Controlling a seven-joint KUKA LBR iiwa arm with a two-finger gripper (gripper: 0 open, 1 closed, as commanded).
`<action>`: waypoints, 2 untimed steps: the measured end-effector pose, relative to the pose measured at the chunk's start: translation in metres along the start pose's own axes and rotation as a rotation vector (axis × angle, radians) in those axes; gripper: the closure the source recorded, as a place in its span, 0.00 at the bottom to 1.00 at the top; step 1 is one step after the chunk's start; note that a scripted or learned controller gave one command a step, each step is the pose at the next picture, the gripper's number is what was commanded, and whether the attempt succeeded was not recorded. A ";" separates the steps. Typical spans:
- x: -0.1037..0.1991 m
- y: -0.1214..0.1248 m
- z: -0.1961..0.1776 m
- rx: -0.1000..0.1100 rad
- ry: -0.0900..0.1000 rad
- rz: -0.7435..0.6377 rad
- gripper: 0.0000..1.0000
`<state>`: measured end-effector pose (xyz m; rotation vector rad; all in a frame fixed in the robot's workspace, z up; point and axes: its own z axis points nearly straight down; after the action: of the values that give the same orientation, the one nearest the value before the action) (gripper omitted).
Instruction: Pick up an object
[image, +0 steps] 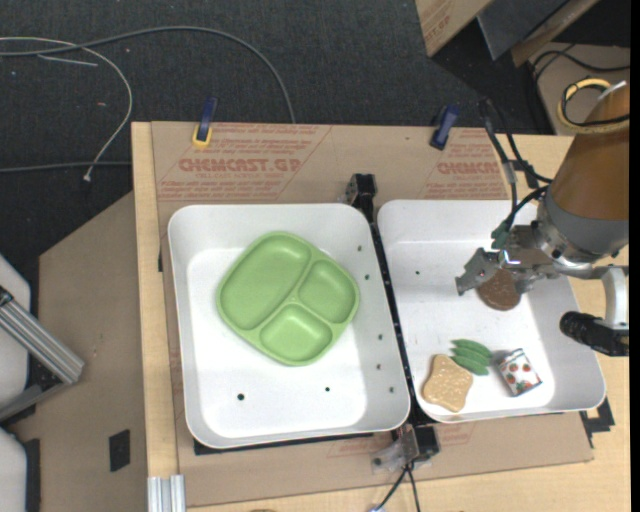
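Camera view, claw (497, 272) over right bin (420, 240), brown disc (499, 292) beneath, grip impossible to tell

Side by side on a cardboard-topped bench (250, 165): two white bins. Left bin (190, 330) carrying a green divided plate (288, 298). Blue clamps (206, 120) at the cardboard's far edge, grey cable (120, 70) looping across dark carpet (330, 60) beyond.
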<state>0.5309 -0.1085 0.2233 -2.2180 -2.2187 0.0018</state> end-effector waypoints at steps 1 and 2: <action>0.000 0.001 -0.001 -0.002 0.000 0.000 0.00; 0.005 0.001 0.040 -0.002 -0.001 0.001 0.00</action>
<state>0.5315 -0.1037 0.1832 -2.2201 -2.2192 0.0005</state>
